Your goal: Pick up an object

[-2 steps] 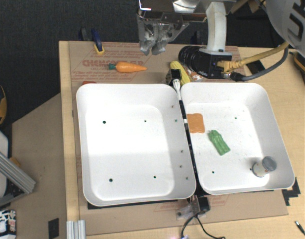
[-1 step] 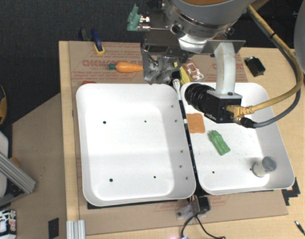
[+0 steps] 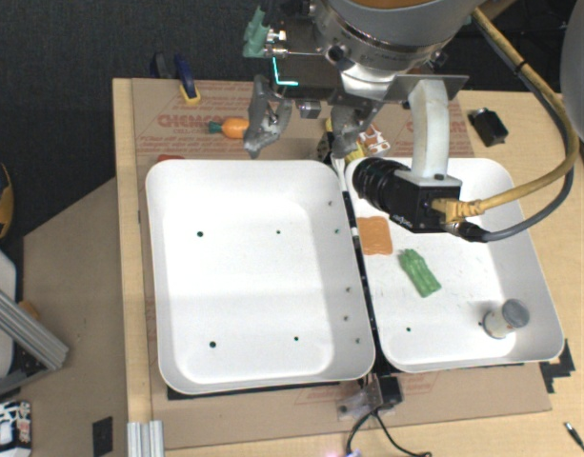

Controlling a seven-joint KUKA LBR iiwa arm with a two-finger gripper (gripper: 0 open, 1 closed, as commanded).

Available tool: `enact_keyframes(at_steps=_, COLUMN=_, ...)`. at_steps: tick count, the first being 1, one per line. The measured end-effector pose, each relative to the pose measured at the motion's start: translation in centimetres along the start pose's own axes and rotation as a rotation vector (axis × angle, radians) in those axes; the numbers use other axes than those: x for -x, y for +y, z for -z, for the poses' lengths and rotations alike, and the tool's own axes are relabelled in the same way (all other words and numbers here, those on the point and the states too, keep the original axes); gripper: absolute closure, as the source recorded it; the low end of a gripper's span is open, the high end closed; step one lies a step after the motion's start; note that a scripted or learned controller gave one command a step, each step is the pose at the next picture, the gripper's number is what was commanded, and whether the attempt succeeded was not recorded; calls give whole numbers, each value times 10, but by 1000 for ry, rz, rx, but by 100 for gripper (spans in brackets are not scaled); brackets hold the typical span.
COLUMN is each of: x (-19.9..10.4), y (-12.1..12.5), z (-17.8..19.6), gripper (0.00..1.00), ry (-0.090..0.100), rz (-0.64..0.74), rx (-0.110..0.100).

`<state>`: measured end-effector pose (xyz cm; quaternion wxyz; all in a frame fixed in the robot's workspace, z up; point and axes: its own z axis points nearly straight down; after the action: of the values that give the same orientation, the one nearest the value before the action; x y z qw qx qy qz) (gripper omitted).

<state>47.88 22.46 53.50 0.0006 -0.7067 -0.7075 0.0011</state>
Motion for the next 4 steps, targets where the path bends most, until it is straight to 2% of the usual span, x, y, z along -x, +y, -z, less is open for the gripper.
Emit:
enact_keyframes(at_steps=1, x=-1, y=0, z=11, gripper=100, ry=1, rz=2, rx=3)
enact_keyframes(at_steps=4, x=-3, y=1, z=42, gripper=100, ry=5, rz=6, rx=10)
